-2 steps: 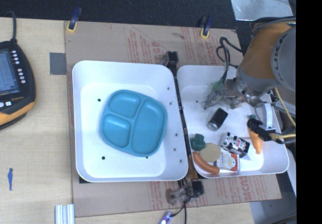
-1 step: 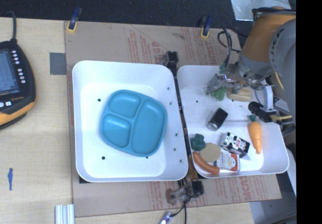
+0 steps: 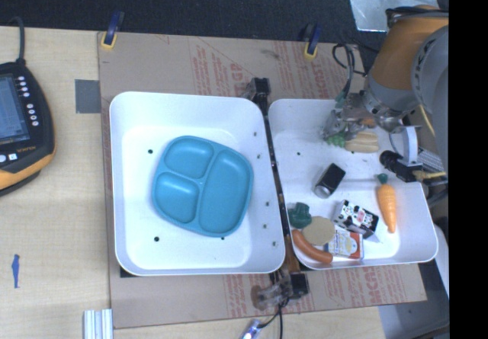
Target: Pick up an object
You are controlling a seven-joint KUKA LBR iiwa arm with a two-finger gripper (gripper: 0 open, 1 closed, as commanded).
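My gripper [image 3: 338, 130] is down in the far part of the right bin [image 3: 301, 120], reaching in from the right. A beige block [image 3: 364, 142] lies right beside it, on its right. Whether they touch is unclear. Nearer the middle of that bin lies a small black can [image 3: 330, 179] on its side. An orange carrot [image 3: 388, 206] rests by the right wall. At the near edge are a green piece [image 3: 299, 215], a tan round piece [image 3: 321, 230], a sausage [image 3: 311, 248], a small carton [image 3: 348, 244] and a black-and-white packet [image 3: 358, 218].
The left bin [image 3: 133, 128] holds a blue divided plate [image 3: 203, 185]. A handheld control pendant [image 3: 21, 126] lies on the bench at far left. Clamps [image 3: 112, 28] hold the cardboard sheet under the bins.
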